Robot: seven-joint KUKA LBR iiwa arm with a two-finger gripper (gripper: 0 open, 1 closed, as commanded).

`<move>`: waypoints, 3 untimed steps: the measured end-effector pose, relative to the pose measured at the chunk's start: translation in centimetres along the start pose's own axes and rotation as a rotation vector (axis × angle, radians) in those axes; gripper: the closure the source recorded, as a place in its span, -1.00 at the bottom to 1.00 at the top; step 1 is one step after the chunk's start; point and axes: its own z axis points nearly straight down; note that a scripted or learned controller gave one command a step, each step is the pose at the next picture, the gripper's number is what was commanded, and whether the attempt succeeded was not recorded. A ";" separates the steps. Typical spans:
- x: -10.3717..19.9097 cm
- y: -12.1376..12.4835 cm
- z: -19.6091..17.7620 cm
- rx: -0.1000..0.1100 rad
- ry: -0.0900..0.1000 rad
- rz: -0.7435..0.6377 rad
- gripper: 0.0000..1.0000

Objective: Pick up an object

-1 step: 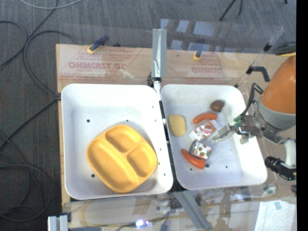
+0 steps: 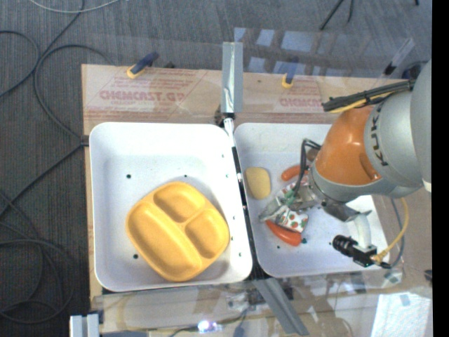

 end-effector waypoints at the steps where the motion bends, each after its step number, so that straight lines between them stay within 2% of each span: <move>1: 0.0 0.2 -1.1 -0.005 0.001 0.000 1.00; 2: -0.7 6.6 -9.3 0.011 0.002 -0.044 1.00; 3: -1.6 6.6 -1.9 0.013 0.000 0.299 1.00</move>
